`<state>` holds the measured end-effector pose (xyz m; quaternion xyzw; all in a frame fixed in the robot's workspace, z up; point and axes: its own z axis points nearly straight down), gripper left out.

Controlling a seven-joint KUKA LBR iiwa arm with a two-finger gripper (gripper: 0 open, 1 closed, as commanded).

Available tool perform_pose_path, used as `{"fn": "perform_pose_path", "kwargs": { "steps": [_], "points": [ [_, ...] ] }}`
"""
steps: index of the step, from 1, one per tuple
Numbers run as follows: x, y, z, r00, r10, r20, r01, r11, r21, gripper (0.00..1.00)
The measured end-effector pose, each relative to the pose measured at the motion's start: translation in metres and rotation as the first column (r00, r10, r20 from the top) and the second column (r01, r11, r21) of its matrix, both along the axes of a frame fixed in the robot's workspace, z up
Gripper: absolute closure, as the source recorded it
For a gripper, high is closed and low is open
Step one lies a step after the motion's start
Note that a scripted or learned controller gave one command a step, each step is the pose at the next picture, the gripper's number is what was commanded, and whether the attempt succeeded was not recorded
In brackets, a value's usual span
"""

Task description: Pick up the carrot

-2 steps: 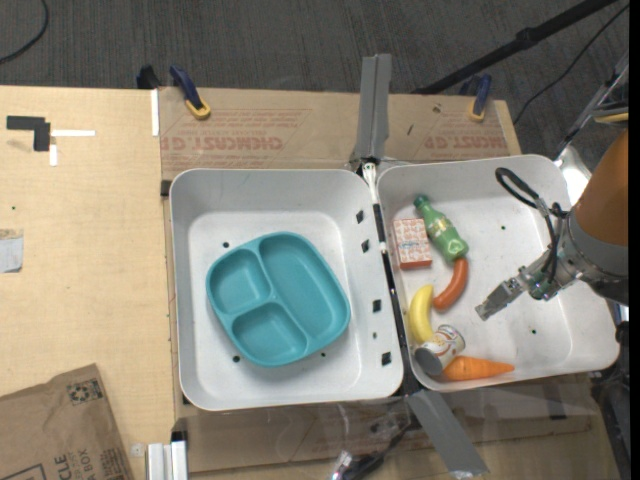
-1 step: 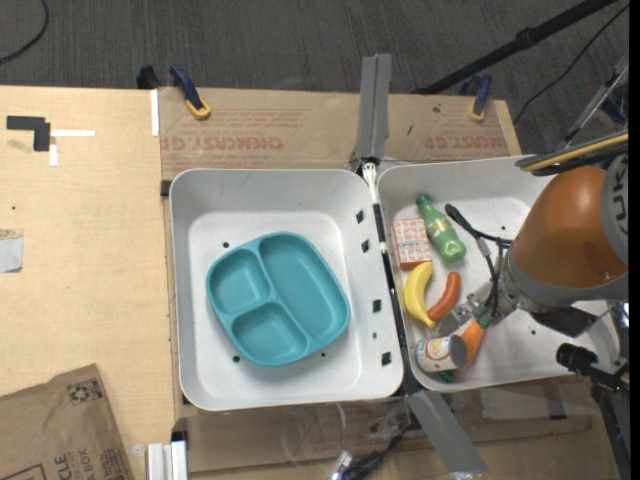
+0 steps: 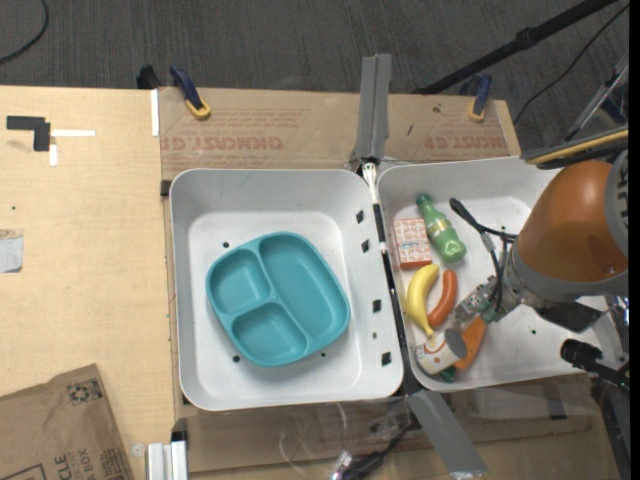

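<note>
Reaching in from the right edge of the camera view, the grey KUKA arm with its orange band (image 3: 572,223) hung over the right-hand shallow white bin (image 3: 520,193), and its two-finger gripper (image 3: 478,308) sat low near that bin's front. Whether the gripper was parted or closed could not be told, since the metal parts blurred together. Directly under and just in front of the tool lay the orange plastic carrot with a green tip (image 3: 466,346), slanting toward the bin's front left corner; it appeared to touch the tool's lower end, but nothing showed it clamped. Beside the carrot's green end rested a small white and red object (image 3: 430,353), too blurred to name. Just left of the tool lay a red sausage-shaped toy (image 3: 446,296), and touching that, further left, a curved yellow plastic banana (image 3: 420,298). Beyond these, away from the tool toward the bin's back, stood a small pink patterned box (image 3: 410,242) and next to it a green toy bottle (image 3: 441,232) lying tilted. Well to the tool's left, across the divide, the left-hand white bin (image 3: 190,268) held a teal three-compartment plastic plate (image 3: 278,298). Farthest off, orange-tipped clamps (image 3: 190,96) gripped the cardboard (image 3: 270,133) behind the bins.
</note>
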<state>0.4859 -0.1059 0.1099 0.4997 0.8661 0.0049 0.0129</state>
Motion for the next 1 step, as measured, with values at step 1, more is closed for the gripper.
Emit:
{"fn": "perform_pose_path", "kwargs": {
  "steps": [1],
  "points": [
    [-0.0079,0.0768,0.0812,0.986,-0.163,-0.028,0.163,0.987,0.003,1.0]
  ]
}}
